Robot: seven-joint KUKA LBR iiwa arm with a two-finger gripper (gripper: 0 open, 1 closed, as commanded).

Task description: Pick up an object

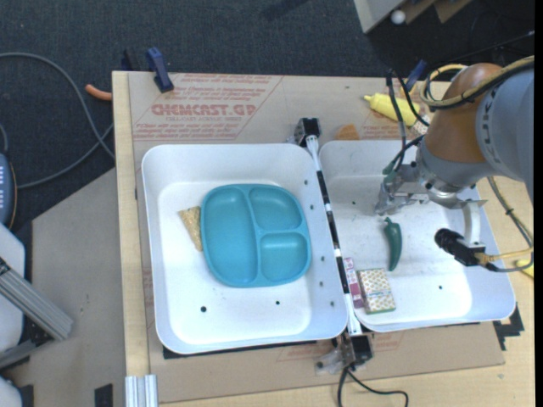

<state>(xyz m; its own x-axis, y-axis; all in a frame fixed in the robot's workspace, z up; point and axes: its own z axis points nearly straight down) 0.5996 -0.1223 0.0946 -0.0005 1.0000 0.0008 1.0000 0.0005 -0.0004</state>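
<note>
We look down on two shallow white plastic bins set side by side on a brown cardboard-covered bench. In the left bin lies a teal plastic plate with three compartments, and a tan cracker-like square pokes out from under the plate's left edge.

In the right bin we see a dark green pepper-shaped object lying roughly lengthwise near the middle of the floor, and a small patterned box with a pink side near the front left corner, close to the wall between the bins.

The grey arm with its orange band reaches in from the right, and its two-finger gripper hangs just above the pepper's upper end — whether it touches, we cannot tell. How wide the gripper stands we cannot tell either, and we see nothing held in it.

A yellow banana-like object rests on the bench behind the right bin.
</note>
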